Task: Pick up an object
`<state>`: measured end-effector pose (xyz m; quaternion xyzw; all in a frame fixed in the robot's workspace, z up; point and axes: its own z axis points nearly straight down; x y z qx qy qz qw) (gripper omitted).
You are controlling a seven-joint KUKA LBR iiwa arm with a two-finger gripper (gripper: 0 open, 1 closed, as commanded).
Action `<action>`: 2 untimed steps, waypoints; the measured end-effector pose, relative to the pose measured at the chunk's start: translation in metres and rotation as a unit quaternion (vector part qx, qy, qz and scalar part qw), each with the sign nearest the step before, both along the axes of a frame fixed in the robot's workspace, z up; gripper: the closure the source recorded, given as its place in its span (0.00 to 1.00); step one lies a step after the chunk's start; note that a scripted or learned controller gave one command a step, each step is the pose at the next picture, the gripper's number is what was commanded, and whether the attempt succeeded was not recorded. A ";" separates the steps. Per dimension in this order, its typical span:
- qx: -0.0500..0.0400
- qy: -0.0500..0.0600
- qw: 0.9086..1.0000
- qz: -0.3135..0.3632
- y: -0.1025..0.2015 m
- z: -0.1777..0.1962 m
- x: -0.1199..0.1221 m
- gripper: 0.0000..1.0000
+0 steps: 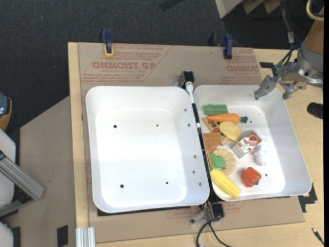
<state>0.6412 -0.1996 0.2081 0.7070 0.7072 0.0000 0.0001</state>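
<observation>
At the upper right of the frame the arm is seen as a rounded grey body, with an orange band edged at the very corner. Below it a silvery metal wrist flange is fitted, from which the pincer is carried, built of grey angular metal parts with small teal accents. Thin dark cables are routed along the arm toward the wrist.

One camera is fixed above the bench, looking down at a slant; it takes in both bins, left bin and right bin, from moderate distance.
</observation>
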 end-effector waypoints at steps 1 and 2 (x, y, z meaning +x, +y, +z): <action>0.002 0.000 1.000 0.000 0.068 -0.126 -0.067 0.00; 0.000 -0.006 1.000 0.000 0.065 -0.107 -0.061 1.00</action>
